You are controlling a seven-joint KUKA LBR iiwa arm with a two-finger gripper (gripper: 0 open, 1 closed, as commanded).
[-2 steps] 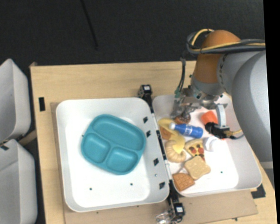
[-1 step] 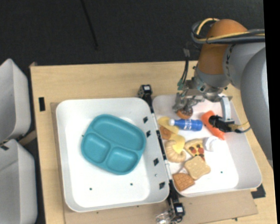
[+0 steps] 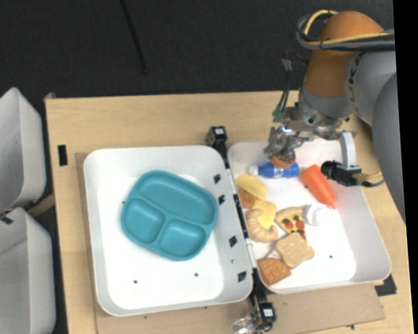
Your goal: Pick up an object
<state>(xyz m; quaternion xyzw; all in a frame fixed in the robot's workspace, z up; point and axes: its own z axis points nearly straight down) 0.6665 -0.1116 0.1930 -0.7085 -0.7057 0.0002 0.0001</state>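
The right bin [image 3: 355, 249] holds a pile of toy food: a blue bottle [image 3: 276, 170] near the back, an orange carrot [image 3: 317, 185], yellow pieces [image 3: 253, 187], a pizza slice [image 3: 292, 220], a bread slice [image 3: 294, 249] and a cracker [image 3: 273, 270]. My gripper [image 3: 283, 153] hangs low over the back of this bin, right above the blue bottle. Its tips sit close to the bottle's top, and a small brownish piece shows just under them. I cannot make out whether anything is held.
The left bin [image 3: 110, 275] carries a teal divided plate [image 3: 169, 214]. A black clip [image 3: 216, 135] sits at the back between the bins. The arm's orange band [image 3: 337, 63] and grey body fill the upper right. White objects [image 3: 10, 210] stand past the bench's left edge.
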